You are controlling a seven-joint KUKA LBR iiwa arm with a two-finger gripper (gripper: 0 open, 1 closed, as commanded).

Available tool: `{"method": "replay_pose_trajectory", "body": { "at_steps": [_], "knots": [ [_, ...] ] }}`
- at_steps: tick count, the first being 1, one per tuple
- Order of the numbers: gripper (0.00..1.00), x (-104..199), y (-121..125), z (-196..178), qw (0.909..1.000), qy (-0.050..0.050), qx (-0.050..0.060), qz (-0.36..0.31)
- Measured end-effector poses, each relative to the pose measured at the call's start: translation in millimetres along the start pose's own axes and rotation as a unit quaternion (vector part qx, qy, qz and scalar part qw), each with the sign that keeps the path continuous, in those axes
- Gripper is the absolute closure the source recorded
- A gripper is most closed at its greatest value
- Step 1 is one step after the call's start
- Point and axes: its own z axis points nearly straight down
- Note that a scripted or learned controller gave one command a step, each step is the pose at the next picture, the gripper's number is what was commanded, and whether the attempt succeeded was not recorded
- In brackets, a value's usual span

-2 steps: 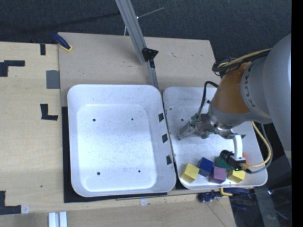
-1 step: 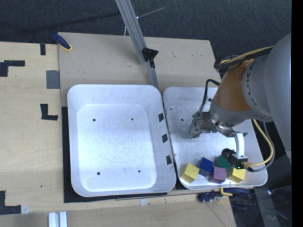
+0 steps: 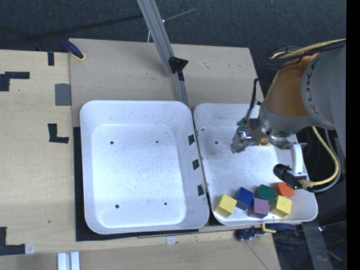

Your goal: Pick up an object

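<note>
pick not done | tool (image 3: 241,142) over right bin (image 3: 225,114) mid, nothing seen in it, open/closed: can't tell | blocks (image 3: 256,201) clustered at near edge, untouched | left: descend, grasp, lift

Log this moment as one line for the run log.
gripper: above right bin, holding nothing | blocks: clustered at near edge | phase: approach
</note>
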Motion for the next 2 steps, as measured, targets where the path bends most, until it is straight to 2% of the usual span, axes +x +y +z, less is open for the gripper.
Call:
{"method": "replay_pose_trajectory", "body": {
  "at_steps": [1,2],
  "knots": [
    [1.00,0.2,1.5,-48.4,1.0000,0.000,0.000,0.000],
    [1.00,52.5,-4.9,-41.4,1.0000,0.001,0.003,-0.002]
  ]
}}
